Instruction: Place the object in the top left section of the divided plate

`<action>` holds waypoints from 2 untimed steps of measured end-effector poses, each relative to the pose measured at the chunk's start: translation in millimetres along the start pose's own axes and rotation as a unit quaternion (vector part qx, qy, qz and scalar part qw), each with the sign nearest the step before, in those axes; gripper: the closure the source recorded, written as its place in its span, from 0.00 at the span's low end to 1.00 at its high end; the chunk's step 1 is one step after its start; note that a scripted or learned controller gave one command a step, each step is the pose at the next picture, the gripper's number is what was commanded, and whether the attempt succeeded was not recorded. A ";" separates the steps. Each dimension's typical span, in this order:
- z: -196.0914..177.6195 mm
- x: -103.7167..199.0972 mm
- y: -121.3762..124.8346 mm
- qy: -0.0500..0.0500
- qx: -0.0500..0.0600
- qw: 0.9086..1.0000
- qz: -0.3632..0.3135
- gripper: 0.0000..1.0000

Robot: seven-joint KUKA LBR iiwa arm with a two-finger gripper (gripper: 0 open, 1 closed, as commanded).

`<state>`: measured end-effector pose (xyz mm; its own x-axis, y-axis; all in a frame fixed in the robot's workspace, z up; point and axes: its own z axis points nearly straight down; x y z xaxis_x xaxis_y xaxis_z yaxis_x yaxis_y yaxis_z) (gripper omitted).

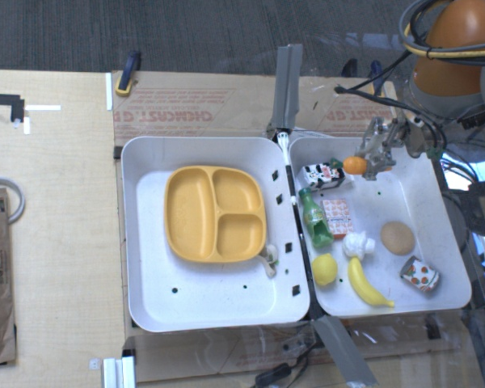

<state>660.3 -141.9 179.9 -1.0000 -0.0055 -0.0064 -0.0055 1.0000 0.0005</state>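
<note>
A yellow divided plate lies in the left bin, with one long section on its left and two smaller ones on its right, all bare. My gripper hangs over the back of the right bin. A small orange fruit sits right at the gripper's left side; I cannot tell whether it is gripped or just beside it.
The right bin also holds a black-and-white carton, a green bottle, a pink packet, a white piece, a lemon, a banana, a brown ball and a small printed box.
</note>
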 end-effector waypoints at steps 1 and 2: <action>-13.1 124.9 65.7 0.002 0.000 1.000 0.007 1.00; -12.0 128.1 139.9 0.003 0.001 0.993 0.119 1.00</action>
<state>531.4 -2.7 191.1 -0.9728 0.2317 0.0001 0.2317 0.9728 -0.0001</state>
